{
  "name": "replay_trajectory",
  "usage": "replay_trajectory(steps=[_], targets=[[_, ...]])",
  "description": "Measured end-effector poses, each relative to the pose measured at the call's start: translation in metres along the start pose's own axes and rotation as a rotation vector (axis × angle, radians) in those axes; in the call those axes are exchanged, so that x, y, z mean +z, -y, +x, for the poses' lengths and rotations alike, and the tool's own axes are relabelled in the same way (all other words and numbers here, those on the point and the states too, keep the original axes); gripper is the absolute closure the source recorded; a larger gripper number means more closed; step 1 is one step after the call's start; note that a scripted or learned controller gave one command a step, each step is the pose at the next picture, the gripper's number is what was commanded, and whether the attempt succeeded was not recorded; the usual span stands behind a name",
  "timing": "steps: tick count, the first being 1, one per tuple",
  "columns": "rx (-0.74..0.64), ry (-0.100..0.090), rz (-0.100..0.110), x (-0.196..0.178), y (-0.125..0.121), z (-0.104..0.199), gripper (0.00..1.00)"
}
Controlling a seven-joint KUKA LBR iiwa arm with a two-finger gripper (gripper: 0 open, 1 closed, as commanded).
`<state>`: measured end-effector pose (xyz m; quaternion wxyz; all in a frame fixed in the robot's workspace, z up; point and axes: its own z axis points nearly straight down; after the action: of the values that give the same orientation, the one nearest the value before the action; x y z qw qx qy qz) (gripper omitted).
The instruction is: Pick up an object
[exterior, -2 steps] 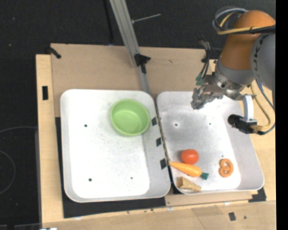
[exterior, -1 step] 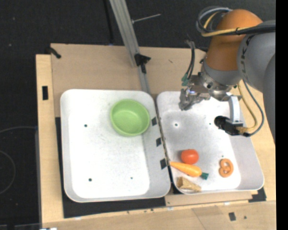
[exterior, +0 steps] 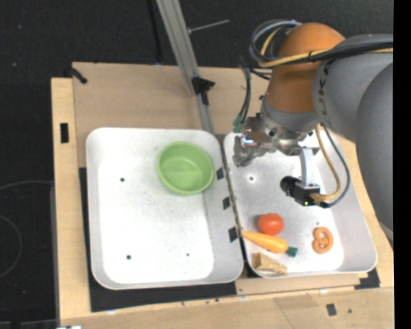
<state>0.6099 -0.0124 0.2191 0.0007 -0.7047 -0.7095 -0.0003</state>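
I see the arm (exterior: 342, 81) reaching in from the right, its orange band above the wrist hanging over the far end of the right bin (exterior: 349, 249). The claw (exterior: 245, 149) sits low at that bin's far left corner, just beside the edge where the two bins meet. From this angle I cannot tell how far apart its jaws stand, and I see nothing held in it. Cables loop from the wrist down the right side, past a small black part (exterior: 298, 187) over the bin floor.

The things to pick all lie at the near end of the right bin, well apart from the claw. A tomato (exterior: 270, 223) sits near the middle. Just in front of it a carrot (exterior: 265, 240) lies slantwise, its thick end by the bin's left wall and its green tip pointing right. A tan wedge (exterior: 268, 264) rests against the near rim, close under the carrot. A small orange pretzel (exterior: 322, 240) lies to the right of the tomato and carrot, apart from both.

In the left bin (exterior: 123, 252) I see a green bowl (exterior: 185, 168), upright, toward the far right corner. Both bins sit on the table (exterior: 123, 94), and a grey pole (exterior: 181, 46) slants up from its far side
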Motion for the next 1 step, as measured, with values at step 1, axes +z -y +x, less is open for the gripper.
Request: replay_trajectory(steps=[1], targets=[[0.000, 0.000, 0.000, -0.0009, 0.0275, 0.0491, 1.00]])
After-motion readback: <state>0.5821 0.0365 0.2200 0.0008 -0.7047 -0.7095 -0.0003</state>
